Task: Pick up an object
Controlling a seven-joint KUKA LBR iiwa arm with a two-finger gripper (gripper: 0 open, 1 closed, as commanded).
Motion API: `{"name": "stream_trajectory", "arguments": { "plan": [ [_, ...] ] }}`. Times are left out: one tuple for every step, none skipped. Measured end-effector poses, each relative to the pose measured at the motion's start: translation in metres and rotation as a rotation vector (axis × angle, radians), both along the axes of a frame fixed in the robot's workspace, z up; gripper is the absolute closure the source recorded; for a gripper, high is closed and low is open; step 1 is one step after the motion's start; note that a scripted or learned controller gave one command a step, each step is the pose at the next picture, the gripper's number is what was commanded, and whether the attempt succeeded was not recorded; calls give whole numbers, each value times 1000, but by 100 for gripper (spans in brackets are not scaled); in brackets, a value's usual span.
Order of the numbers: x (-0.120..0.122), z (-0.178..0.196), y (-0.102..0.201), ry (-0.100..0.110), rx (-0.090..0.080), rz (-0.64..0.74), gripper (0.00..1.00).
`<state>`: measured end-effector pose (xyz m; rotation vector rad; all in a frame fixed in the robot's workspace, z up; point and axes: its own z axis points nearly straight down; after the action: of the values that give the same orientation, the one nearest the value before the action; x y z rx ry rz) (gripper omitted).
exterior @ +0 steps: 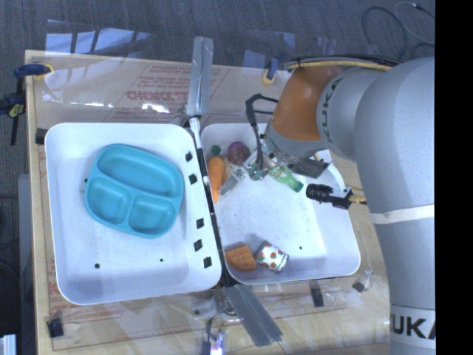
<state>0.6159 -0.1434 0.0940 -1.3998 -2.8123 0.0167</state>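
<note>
Bench: left bin (74, 257) holds blue tray (134, 189); right bin (336, 254), carrot (216, 173).

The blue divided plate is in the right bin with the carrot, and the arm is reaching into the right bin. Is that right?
Not quite. The camera view shows the blue divided plate in the left bin, alone. The carrot lies in the right bin, and the arm does reach into that bin, with the gripper near the carrot.

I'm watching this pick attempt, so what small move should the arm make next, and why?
Probably lower the gripper a little toward the carrot in the right bin. It sits at the bin's far end among the carrot, a purple ball and a green bottle, with nothing visibly held.
</note>
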Motion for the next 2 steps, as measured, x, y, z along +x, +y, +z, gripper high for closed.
{"name": "stream_trajectory", "arguments": {
  "plan": [
    [21,-4,13,49,-12,-200,0],
    [39,-1,-11,-2,3,-134,0]
  ]
}}
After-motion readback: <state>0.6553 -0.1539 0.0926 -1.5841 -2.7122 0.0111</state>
